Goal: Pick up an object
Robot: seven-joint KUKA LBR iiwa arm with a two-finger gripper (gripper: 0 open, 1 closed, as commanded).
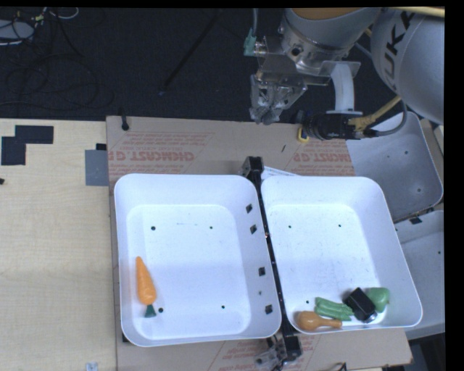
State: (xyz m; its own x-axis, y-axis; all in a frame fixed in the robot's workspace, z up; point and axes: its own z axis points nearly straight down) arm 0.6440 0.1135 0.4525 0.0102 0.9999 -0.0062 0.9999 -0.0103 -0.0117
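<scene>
Hanging above the far edge of the surface (51,239), the gripper (270,109) sits at the top of the camera view, well apart from both bins and beyond the brown cardboard sheet (181,148) that lies under them. Its fingers point downward against the dark background, and nothing shows between them; how far apart they stand is hard to judge at this angle, so I cannot tell whether they are spread or closed. The grey arm (406,51) reaches in from the right, with an orange band (319,13) just above the wrist.

Two shallow white bins lie side by side, touching along a black hinge-like strip between them. The left bin (127,196) holds a toy carrot (146,285), orange with a small dark green top, lying near the bin's left wall toward the near corner, its tip pointing away from the camera.

The right bin (377,196) holds a small cluster in its near right corner: a green bean pod (333,309), a black block (360,304) tilted and resting partly over the pod, a light green piece (379,296) just beside the block against the right wall, and a tan pear-shaped item (316,322) touching the near rim.

Black cables (51,43) trail across the dark floor at upper left.
</scene>
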